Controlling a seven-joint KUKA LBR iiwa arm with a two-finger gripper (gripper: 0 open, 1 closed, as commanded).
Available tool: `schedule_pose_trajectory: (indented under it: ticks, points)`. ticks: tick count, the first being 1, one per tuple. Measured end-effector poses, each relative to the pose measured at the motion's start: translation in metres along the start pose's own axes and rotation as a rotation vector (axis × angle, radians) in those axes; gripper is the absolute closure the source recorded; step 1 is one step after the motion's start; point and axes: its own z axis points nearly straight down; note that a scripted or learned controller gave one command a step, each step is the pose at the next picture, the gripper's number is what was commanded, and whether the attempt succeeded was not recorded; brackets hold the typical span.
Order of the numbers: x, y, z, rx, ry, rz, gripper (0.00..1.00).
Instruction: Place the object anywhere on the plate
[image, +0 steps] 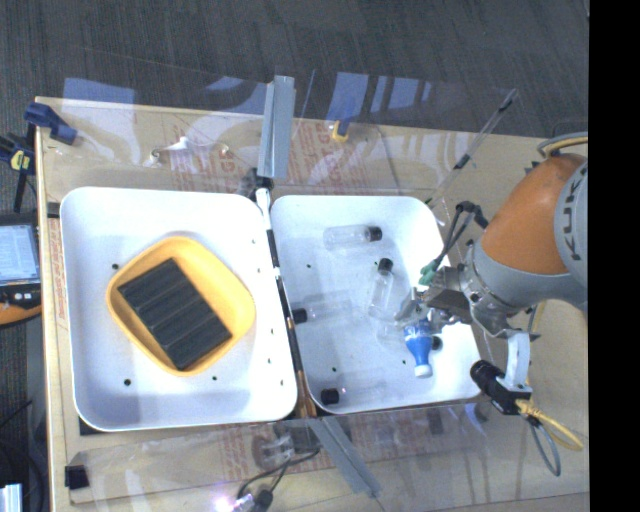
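Both white bins (90, 390) look like smooth, slightly glossy plastic. Yellow plate (225, 290) in the left bin: smooth plastic rim, dark ribbed matt centre. Bottles (381, 290) in the right bin: clear glossy plastic. My arm (535, 235): glossy orange shell.

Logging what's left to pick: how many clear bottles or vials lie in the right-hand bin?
3: one vial near the far wall, one vial mid-bin, and a blue-capped bottle beside the gripper. The arm may hide others.

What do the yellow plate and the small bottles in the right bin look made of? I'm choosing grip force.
Yellow plate: probably hard plastic, smooth, slightly glossy, with a dark ribbed, matte insert. Clear bottles: see-through, likely plastic or glass; the bin shows through them. Blue bottle: translucent blue, probably plastic.
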Motion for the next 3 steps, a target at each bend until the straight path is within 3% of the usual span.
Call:
schedule_pose_trajectory:
  ticks: [1, 2, 3]
  points:
    - [0.120, 0.029, 0.023, 0.001, 0.002, -0.116, 1.00]
    - [0.201, 0.047, 0.015, 0.000, 0.002, -0.224, 1.00]
    - [0.201, 0.047, 0.015, 0.000, 0.002, -0.224, 0.00]
